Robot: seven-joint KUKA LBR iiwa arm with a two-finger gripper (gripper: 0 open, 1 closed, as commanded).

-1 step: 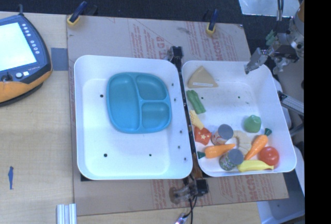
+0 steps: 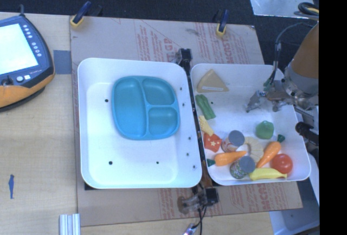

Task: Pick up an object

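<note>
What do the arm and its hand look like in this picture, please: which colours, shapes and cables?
The arm shows an orange band above a grey, rounded wrist. The hand is dull grey metal, with thin pointed fingers reaching out from a blocky body. A dark thin cable arches over beside the wrist. I can read no markings.

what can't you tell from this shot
- Gripper in the camera view: too small and blurred to tell its fingers' state.
- Arm: cut off by the right edge.
- Grey disc in the right bin: partly hidden by the carrot and banana.
</note>
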